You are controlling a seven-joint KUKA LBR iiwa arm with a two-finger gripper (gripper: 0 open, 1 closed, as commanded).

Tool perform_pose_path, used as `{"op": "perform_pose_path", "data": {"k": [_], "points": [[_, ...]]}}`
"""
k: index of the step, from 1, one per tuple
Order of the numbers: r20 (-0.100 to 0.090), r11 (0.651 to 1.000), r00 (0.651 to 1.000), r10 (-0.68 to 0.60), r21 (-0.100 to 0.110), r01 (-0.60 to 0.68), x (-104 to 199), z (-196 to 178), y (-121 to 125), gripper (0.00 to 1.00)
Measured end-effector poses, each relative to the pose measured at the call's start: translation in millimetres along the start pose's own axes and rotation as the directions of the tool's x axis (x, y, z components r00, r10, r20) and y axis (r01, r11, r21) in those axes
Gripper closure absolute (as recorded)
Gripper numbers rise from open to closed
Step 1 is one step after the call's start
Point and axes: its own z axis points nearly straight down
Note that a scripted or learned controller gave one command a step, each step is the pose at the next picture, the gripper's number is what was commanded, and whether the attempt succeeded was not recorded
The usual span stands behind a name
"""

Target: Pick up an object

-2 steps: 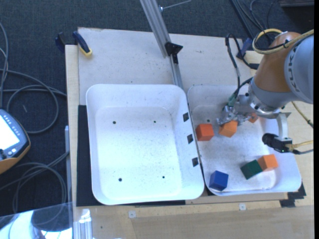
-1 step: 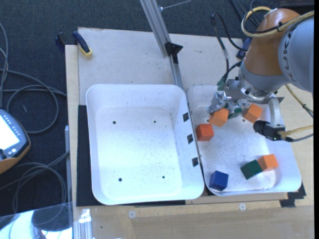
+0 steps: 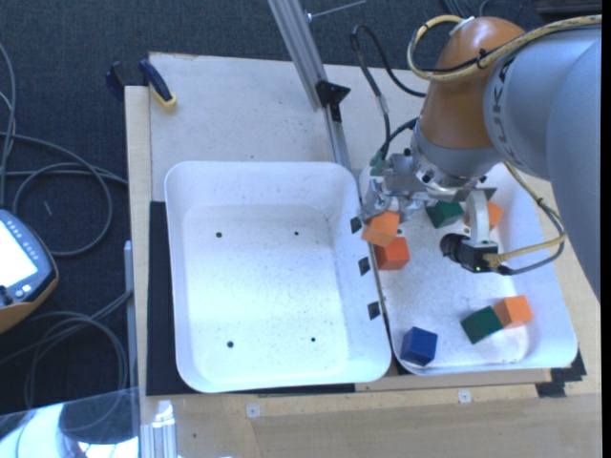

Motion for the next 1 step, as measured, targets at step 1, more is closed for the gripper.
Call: {"op": "perform_pose_path", "data": {"k": [1], "points": [[0.000,1.000,1.000,0.000,-0.002,0.000,56.9,-8.1,3.4,1.00]]}}
